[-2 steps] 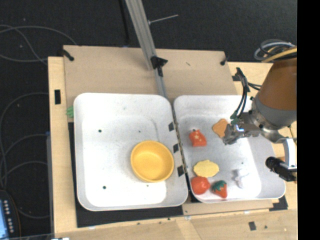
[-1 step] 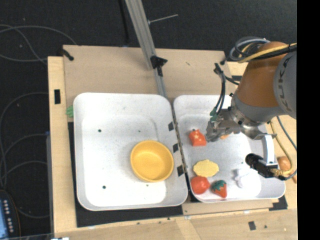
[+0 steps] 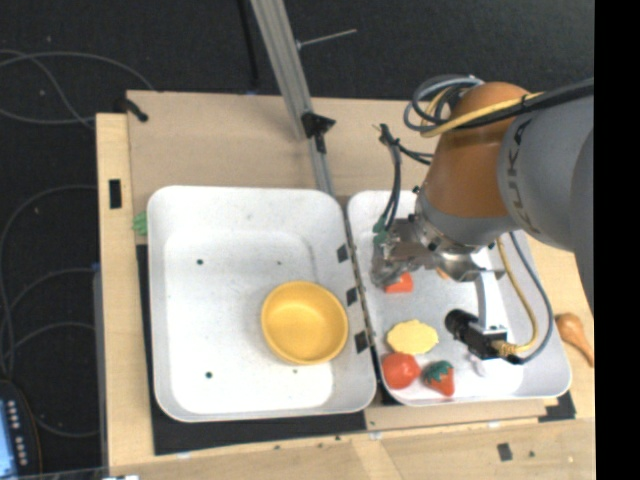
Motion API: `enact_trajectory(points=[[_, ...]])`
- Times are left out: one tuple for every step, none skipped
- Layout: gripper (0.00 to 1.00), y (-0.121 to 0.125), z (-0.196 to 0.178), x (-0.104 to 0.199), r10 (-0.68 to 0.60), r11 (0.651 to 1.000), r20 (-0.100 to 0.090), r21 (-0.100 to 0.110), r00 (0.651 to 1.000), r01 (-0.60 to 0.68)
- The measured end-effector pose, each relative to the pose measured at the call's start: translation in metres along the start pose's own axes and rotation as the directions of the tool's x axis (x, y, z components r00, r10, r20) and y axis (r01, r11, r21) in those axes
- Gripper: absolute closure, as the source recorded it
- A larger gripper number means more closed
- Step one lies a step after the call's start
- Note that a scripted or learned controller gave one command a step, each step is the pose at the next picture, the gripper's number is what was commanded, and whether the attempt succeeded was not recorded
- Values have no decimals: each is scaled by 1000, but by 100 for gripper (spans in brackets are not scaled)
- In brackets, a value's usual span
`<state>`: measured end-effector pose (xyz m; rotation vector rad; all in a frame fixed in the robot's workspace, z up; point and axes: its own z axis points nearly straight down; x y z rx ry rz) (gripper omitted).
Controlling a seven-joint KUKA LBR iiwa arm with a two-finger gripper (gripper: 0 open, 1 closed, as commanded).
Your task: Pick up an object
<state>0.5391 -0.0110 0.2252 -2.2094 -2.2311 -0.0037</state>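
Tan wooden counter (image 3: 230, 138) on a black floor (image 3: 60, 28), with thin cables (image 3: 40, 78) looping over the floor at left. From beyond the counter's far edge, a grey metal rail (image 3: 280, 48) slanting down toward the gap between two white bins. Under the bins, a black mat (image 3: 250, 423). In the left bin (image 3: 200, 218), a yellow bowl (image 3: 304, 321), upright, toward the near right corner. By that bin's left rim, a green scrap (image 3: 140, 223). On bare counter right of the right bin (image 3: 480, 386), an orange thing (image 3: 572, 333), only partly seen.

Red piece (image 3: 402, 286): small, orange-red, matte, shape unclear, upper part hidden. Lying in the right bin's left half, close to the wall beside the left bin, right under the claw (image 3: 393, 268). Claw low over it, at or on its top. Impossible to tell whether wide, narrow or gripping.

Nearer the front rim, apart from the red piece: a flat yellow piece (image 3: 412, 337), then a tomato (image 3: 399, 370) and a green-capped strawberry (image 3: 438, 378) side by side.
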Motion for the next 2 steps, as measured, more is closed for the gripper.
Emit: enact_trajectory(points=[[100,5,-16,50,6,1000,2,1,1000,-6],[100,9,-8,96,7,1000,3,0,1000,-7]])
